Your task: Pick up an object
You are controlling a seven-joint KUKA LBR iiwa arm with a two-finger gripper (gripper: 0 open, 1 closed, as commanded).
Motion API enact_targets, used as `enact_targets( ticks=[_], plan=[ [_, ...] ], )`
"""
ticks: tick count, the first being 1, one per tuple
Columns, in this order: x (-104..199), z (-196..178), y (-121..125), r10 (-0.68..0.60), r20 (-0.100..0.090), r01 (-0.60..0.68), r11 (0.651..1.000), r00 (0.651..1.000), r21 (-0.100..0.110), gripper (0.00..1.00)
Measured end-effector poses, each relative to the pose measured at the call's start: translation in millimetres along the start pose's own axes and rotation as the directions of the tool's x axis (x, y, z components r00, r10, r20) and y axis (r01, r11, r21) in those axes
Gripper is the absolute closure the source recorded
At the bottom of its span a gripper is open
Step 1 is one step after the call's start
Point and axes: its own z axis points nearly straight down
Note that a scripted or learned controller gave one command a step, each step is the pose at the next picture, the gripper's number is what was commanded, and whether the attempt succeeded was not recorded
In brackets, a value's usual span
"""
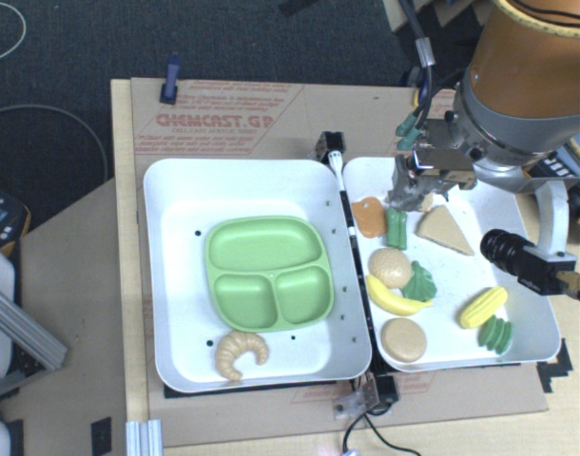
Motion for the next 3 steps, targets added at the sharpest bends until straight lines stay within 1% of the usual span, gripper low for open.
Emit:
enact_targets(
  ticks=[1, 2, 3],
  plan=[
    [-51, 99, 19, 0.007, 0.005, -0.007, 1.000, 1.000, 0.026, 1.00],
    [-17, 148, -6, -0.001, 0.001, 0.001, 1.000, 1.000, 0.025, 1.00],
    [-25, 235, 31, 0.003, 0.004, -0.003, 1.000, 1.000, 0.026, 1.00]
  ],
)
